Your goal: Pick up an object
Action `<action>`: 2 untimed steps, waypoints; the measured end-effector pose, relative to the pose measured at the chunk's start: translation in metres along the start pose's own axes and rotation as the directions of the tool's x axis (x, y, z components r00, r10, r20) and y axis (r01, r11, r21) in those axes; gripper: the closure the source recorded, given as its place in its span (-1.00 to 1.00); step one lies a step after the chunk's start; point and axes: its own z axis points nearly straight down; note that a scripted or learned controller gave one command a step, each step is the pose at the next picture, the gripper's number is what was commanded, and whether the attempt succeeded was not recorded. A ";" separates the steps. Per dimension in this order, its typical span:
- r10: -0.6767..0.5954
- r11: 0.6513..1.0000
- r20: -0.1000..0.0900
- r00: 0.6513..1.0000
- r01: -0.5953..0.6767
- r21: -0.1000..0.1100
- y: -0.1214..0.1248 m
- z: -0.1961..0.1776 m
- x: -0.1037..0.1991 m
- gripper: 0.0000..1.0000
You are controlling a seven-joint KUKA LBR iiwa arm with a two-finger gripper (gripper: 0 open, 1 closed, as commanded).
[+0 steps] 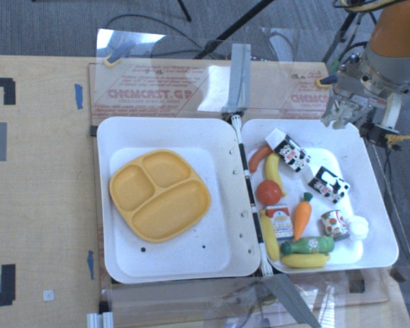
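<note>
The robot's grey metal hand [343, 111] hangs above the far right corner of the right shallow white plastic bin [377, 203], under the orange-banded arm; nothing is between its fingers, and how wide they stand I cannot tell. Nearest to it, down and to its left, lie two small black-and-white cow-print cartons, one [288, 151] close below the hand and the other [329, 184] a little further down. Further from the hand come a red toy tomato [268, 192], a yellow toy banana [273, 171], an orange toy carrot [301, 215] and a small red-and-white juice box [280, 221], crowded together. Farthest off, well across the divider, a yellow three-part plastic plate [160, 194] rests in the left white bin [116, 142] on the wooden worktop [34, 203].
</note>
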 end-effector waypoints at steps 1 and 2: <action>0.075 0.997 0.000 0.997 -0.075 0.003 -0.011 0.036 0.076 1.00; 0.139 0.990 0.000 0.990 -0.139 -0.004 -0.063 -0.009 0.219 1.00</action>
